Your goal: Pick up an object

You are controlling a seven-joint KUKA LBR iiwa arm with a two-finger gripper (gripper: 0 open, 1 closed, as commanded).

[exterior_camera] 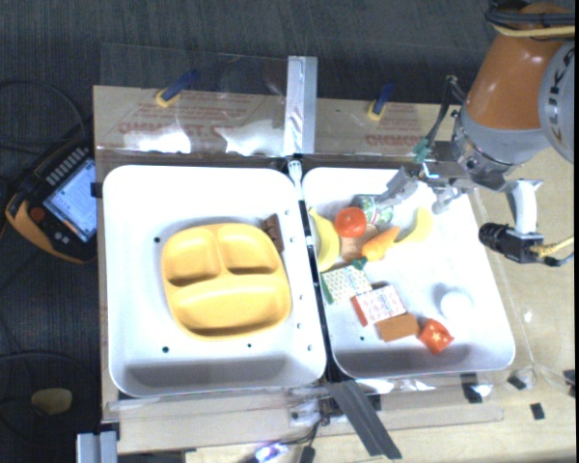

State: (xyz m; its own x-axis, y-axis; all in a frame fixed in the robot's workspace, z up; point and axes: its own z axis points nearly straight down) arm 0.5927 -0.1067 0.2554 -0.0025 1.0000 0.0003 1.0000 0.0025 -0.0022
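Looking down from the one camera, the grey two-finger gripper (pixel 421 193) hangs spread and empty over the far edge of the right shallow white bin (pixel 482 302), one finger (pixel 401 185) slanting toward the heap of toys; nothing sits between the fingers. That slant seems chosen to come at the pile from its open side. The likeliest target, a small round red plastic tomato (pixel 349 222), lies on top of the heap near the bin's far left corner, touching an orange toy carrot (pixel 379 242) and a yellow plastic banana (pixel 420 224). It looks smooth and glossy, so probably slippery. The left bin (pixel 130 287) carries a yellow compartment tray (pixel 226 278), well apart from the work.
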